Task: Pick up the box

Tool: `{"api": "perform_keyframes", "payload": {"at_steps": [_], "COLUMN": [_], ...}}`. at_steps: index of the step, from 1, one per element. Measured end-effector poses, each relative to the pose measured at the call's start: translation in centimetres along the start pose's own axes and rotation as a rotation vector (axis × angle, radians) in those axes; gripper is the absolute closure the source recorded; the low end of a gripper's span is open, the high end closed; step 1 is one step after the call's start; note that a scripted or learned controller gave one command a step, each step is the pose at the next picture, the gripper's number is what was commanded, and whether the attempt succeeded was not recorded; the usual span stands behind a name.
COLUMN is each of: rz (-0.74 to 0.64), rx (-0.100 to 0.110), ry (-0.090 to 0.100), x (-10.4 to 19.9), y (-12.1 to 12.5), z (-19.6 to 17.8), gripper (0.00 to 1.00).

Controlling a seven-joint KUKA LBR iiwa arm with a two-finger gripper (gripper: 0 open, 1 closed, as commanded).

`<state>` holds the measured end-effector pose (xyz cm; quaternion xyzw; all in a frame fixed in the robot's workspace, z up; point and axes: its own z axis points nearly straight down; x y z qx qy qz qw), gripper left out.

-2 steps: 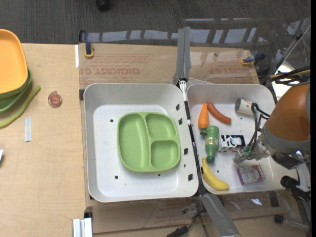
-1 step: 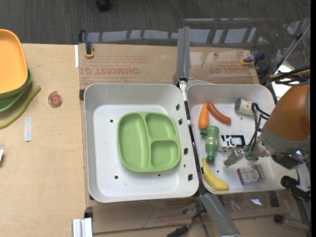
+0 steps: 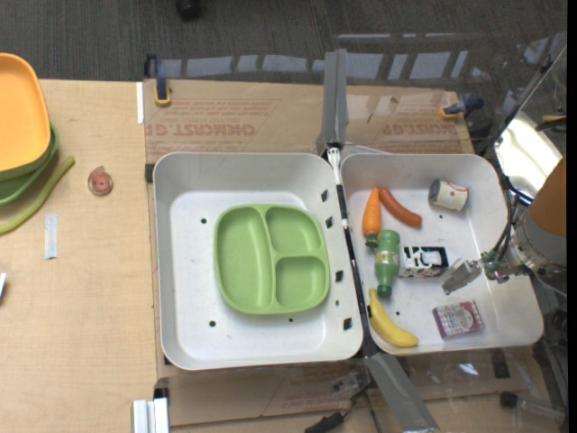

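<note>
In the camera view, two shallow white bins are seen side by side on the tabletop (image 3: 90,269). The left bin (image 3: 180,242) is occupied by a green divided plate (image 3: 270,258). In the right bin (image 3: 505,323) several small things are scattered: a carrot (image 3: 371,211), an orange chilli-like piece (image 3: 399,207), a green bottle (image 3: 386,262), a banana (image 3: 389,323), a small white cup on its side (image 3: 449,195), a reddish packet (image 3: 458,318), and the box (image 3: 424,259), a small black-and-white carton lying flat near the middle of that bin, just beside the bottle.

The gripper (image 3: 462,276) is reached in from the right and is held low over the right bin, close to the box's right end and above the reddish packet. Whether the jaws are spread or pressed together cannot be told from this slanted view; nothing is seen pinched between them. The box appears to rest on the bin floor, apart from the gripper.

The task is therefore judged to be at its approach stage: the arm has been brought near the box, but the grasp and the lift are not yet done. A short shift toward the box and a closing on its sides are judged to be what is left.
</note>
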<state>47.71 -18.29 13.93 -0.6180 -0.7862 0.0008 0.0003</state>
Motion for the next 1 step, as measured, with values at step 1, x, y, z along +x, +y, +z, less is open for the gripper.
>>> {"api": "perform_keyframes", "payload": {"at_steps": [1], "rz": [0.126], "rx": [0.000], "ry": [0.000], "x": [-3.81], "y": [-0.91], "z": [-1.92], "gripper": [0.00]}}
